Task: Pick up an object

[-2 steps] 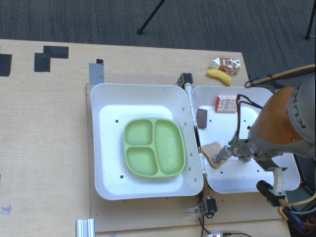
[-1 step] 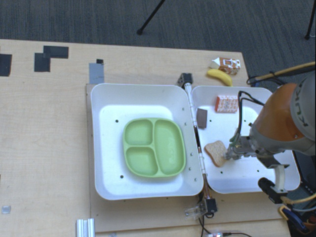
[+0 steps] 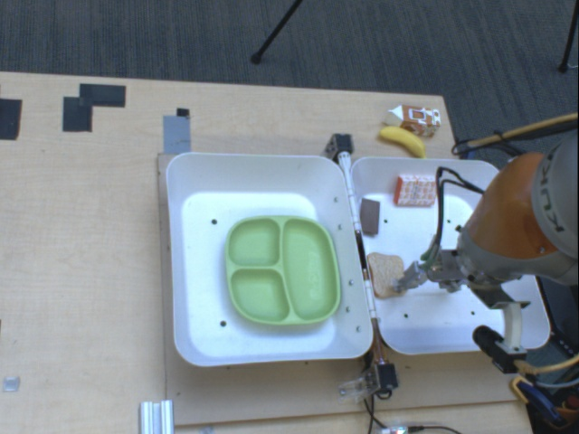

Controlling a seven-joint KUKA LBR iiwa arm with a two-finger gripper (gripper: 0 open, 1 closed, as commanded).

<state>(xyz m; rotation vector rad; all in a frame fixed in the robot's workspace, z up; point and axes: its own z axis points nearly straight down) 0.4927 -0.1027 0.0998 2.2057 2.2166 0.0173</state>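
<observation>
No writing can be read on the orange box at the right bin's far end. The gripper hangs just right of the bread slice by the left wall; its grip cannot be told. Open floor lies right.

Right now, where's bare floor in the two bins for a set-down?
Left bin: a bare white margin rings the green divided plate, widest along its left wall. Right bin: bare along the near edge. Crowded toward its left and far side: toast slice, brown block, red box, gripper.
</observation>
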